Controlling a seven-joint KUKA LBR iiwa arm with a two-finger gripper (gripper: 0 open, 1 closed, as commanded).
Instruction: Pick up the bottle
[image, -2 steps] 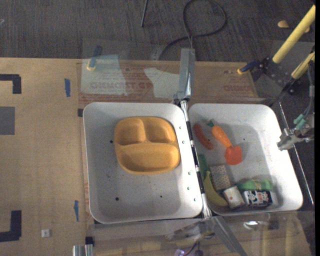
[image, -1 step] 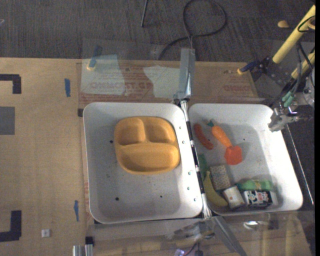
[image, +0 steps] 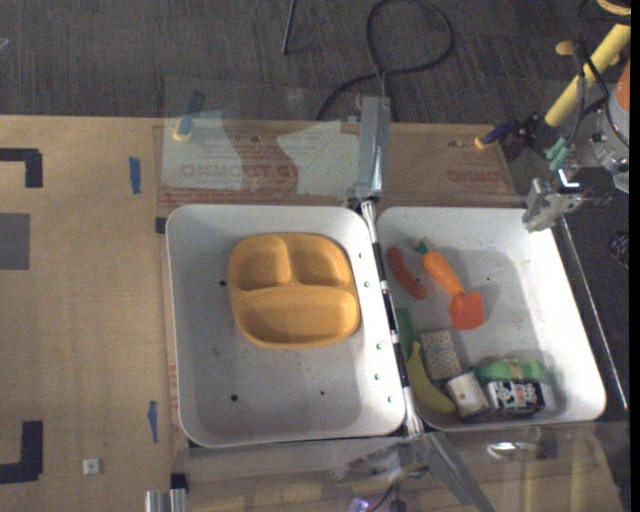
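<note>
Currently my jaws (image: 548, 203) sit over the far right corner of the right bin (image: 585, 330), holding nothing; how wide they stand I cannot tell. Bottle (image: 515, 390) lies on its side in that bin's near right corner, green-capped, dark label, touching a small carton (image: 466, 394), banana (image: 426, 382) beyond. Likely light, stiff plastic, smooth, apt to roll. Best hold: across the body mid-length, off the carton side.

The green-capped bottle (image: 518, 391) lies on its side in the right bin's near corner.
</note>
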